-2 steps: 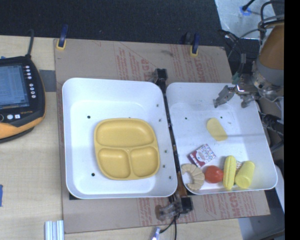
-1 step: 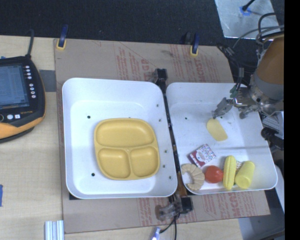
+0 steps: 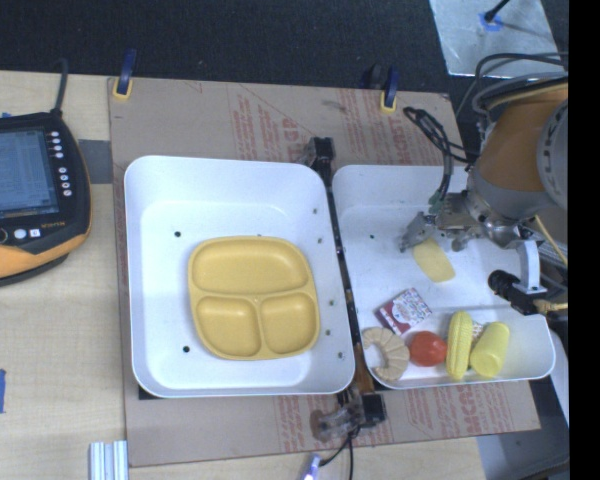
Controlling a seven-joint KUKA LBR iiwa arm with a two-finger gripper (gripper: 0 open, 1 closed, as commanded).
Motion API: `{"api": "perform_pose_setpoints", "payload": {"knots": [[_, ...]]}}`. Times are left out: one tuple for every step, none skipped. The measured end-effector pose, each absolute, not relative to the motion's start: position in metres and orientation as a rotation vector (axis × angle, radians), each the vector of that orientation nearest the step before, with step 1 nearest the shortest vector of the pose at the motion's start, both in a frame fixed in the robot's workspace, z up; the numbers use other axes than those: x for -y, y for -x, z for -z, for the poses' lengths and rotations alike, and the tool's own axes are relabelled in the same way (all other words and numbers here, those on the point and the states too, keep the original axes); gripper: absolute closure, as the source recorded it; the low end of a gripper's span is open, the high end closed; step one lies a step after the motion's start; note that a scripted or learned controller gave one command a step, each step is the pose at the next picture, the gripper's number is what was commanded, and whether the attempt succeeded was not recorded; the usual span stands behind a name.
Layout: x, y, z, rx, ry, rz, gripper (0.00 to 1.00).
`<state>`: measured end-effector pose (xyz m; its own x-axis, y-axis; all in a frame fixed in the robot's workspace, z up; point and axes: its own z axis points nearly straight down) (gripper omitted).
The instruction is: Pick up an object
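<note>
Pincer (image 3: pixel 432 230), fingers spread apart with nothing between them, sits in right bin (image 3: pixel 380 200); pale yellow block (image 3: pixel 435 262) lies just below it, long axis running upper-left to lower-right.

Very little lettering can be made out here, and none of it can be read as words. The brown cardboard sheet (image 3: pixel 230 128) lying under the two bins carries faded red print in slanted lines near its top edge and along its right and lower parts, too faint and small to read. The small red-and-white packet (image 3: pixel 406 310) in the right white bin (image 3: pixel 375 193) has a printed face, but its marks are blurred. The lit screen of the black and orange handheld control pad (image 3: pixel 25 193) on the counter (image 3: pixel 40 368) shows rows of pale text, too fine to read.
</note>
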<state>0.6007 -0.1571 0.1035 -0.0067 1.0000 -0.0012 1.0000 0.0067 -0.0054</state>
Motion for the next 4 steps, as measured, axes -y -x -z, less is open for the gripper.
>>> {"api": "perform_pose_setpoints", "payload": {"knots": [[0.163, -0.592, -0.094, 2.226, 2.212, -0.007, 0.00], [0.164, -0.592, -0.104, 2.228, 2.209, -0.010, 1.00], [0.164, -0.592, -0.104, 2.229, 2.208, -0.011, 0.00], [0.161, -0.582, -0.092, 2.225, 2.214, -0.007, 0.00]]}}
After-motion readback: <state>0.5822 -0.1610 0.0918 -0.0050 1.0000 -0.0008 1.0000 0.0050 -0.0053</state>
